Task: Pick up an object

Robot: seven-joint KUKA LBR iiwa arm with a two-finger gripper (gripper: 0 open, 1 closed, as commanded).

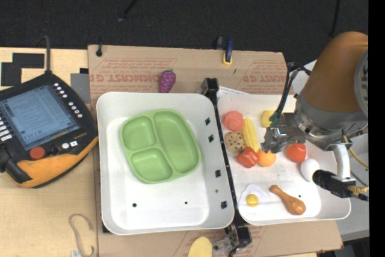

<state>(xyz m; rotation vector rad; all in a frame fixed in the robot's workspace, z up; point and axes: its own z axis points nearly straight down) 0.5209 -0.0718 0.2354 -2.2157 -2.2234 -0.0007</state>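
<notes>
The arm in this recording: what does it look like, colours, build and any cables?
The arm is bulky and rounded, with an orange band over a grey wrist section. A black cable loops along its left side down to a small dark metal gripper. A white part with a black end sits lower right.

Two white bins [114, 129] sit on brown cardboard [180, 66] printed with faded red lettering. In the left bin lies a light green tray [160, 145]. Right of the tray, in the other bin: a pinkish-red ball [233, 120], a yellow corn cob [250, 134], a tan cookie [234, 141] with dark specks, a red pepper [246, 157], an orange fruit [266, 157], a red tomato [295, 152], a white egg [310, 169], a white fried egg [255, 197] with a yellow yolk, and a brown drumstick [287, 200]. Above the tray, a purple grape bunch [167, 80]. Far left of it, a black pendant [42, 123] with orange trim and a red button. The arm [337, 78] is orange over grey.
</notes>
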